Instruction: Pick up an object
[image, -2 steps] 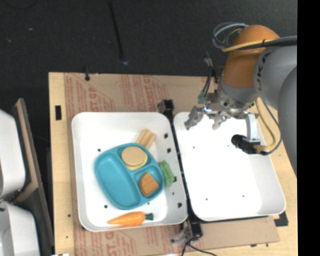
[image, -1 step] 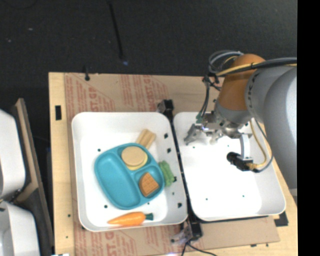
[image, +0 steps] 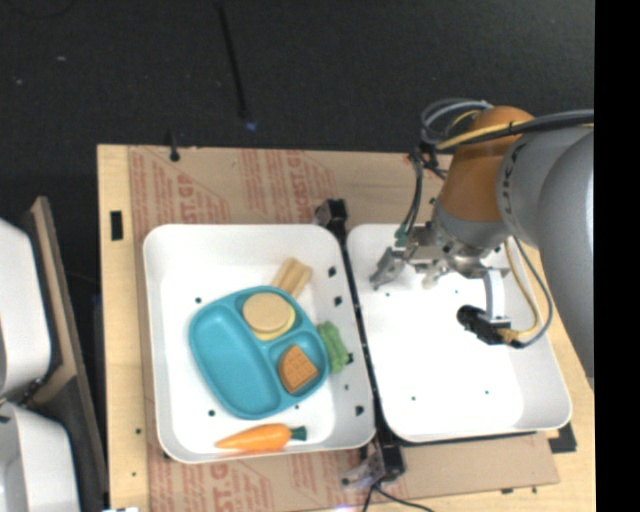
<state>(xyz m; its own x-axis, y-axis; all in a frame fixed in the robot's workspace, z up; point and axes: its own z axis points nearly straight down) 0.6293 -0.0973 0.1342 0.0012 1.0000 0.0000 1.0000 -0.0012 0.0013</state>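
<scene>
1. Carrot (image: 262, 437), orange with green top, lies along the near wall of the left bin (image: 170, 300).
2. Same bin holds a blue tray (image: 235, 365) carrying a round cracker (image: 270, 312) and a brown waffle piece (image: 298, 369); wooden block (image: 292, 276) and green piece (image: 333, 347) just beside the tray.
3. Gripper (image: 440, 262) hangs over the right bin (image: 540, 400), far edge; whether its fingers are parted, and whether it grips anything, cannot be told.

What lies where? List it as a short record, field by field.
left bin: blue tray, carrot, green piece, tan block
tray: holds round cracker and brown square
carrot: near front wall, beside tray
green piece: at tray's right edge
tan block: behind tray
arm: over right bin
tool: above right bin's back left part
</scene>
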